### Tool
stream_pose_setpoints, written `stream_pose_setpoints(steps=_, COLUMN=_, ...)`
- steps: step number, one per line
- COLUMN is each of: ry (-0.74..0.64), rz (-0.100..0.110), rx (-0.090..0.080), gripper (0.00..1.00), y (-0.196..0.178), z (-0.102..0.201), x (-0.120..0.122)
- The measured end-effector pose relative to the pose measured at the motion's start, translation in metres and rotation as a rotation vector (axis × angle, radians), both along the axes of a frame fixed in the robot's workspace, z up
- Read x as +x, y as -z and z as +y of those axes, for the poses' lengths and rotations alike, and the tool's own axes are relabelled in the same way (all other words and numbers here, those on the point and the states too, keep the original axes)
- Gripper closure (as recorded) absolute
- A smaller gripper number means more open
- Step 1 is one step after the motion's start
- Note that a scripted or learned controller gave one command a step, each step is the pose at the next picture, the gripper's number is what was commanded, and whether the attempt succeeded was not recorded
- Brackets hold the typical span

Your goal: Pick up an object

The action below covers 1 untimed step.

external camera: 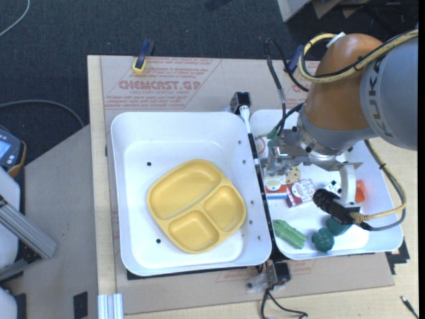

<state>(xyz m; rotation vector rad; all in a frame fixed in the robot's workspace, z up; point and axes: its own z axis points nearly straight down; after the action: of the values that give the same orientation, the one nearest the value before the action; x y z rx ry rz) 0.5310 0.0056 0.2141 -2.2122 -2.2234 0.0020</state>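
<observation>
Beside the yellow tray [196, 206], right bin [382, 234], small green toy [289, 234], claw [282, 168] grip state unclear

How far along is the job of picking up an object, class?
Done: the arm has reached over the right bin. In hand: nothing visibly held; whether anything is gripped cannot be seen. Left: the green objects, the red and white packet and the orange piece lie in that bin; the yellow tray sits in the left bin.

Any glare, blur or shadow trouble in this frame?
Camera view: even, soft light; the yellow divided tray is sharp with a faint sheen; the white left bin is bright, edges readable; the arm shades and crowds the right bin; small items beneath look muddy.
</observation>
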Motion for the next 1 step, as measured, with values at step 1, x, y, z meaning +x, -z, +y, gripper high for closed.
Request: stream_pose_setpoints(steps=1, ry=0.003, rz=-0.006, rx=-0.002, gripper=1.0, y=-0.0045, z=0.0097, x=0.0003)
